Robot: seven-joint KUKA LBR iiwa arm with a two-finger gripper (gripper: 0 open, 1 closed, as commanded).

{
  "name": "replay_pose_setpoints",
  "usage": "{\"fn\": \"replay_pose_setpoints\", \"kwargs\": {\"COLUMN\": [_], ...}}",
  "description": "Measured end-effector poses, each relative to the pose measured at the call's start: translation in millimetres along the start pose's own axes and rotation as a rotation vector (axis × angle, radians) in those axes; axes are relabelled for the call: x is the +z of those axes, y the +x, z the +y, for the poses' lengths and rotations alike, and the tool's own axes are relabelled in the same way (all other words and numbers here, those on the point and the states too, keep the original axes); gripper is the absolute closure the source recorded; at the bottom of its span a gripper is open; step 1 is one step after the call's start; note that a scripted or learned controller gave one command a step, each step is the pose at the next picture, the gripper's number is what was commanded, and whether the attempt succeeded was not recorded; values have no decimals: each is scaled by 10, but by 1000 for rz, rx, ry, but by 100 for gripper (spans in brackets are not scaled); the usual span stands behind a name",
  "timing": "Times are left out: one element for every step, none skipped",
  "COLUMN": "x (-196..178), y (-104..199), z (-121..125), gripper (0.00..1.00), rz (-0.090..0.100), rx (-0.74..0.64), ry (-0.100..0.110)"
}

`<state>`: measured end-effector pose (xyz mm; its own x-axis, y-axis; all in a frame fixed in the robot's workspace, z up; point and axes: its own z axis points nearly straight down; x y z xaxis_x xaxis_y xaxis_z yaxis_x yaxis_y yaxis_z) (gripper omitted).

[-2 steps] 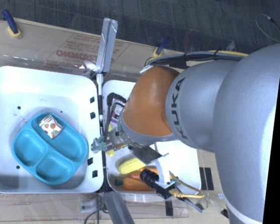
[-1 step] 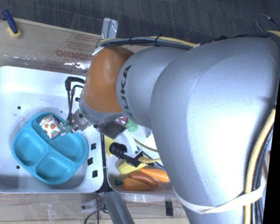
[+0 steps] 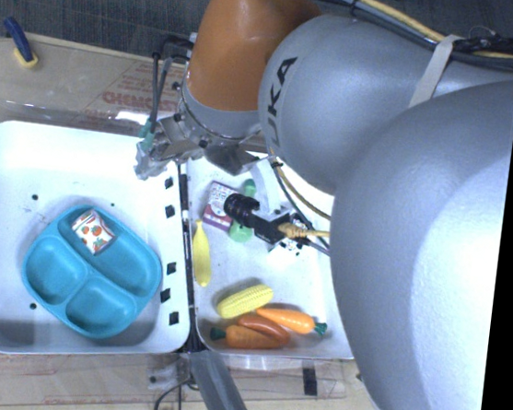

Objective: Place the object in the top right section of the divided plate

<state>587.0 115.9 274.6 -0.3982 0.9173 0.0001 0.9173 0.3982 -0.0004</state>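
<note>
The small printed packet lies in the blue divided plate at its 12 o'clock section; it looks light and thin, best pinched by its edges. Whether the hand is spread, I cannot tell.

Divided plate lying in the left bin, small packet sitting in its upper section, corn cob and two carrots lying together in the right bin near its front, banana lying just right of the bins' shared wall, hand hanging over the left bin's far right corner

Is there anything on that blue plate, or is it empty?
Not empty: the blue divided plate holds one small white packet in its upper section.
</note>
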Motion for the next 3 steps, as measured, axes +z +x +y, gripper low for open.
{"fn": "replay_pose_setpoints", "kwargs": {"x": [847, 1445, 1352], "y": [-198, 402, 400], "z": [-921, -1043, -1038], "gripper": [100, 100, 100], "rz": [1, 1, 2], "rx": [-75, -108, -111], "ry": [5, 4, 5]}}
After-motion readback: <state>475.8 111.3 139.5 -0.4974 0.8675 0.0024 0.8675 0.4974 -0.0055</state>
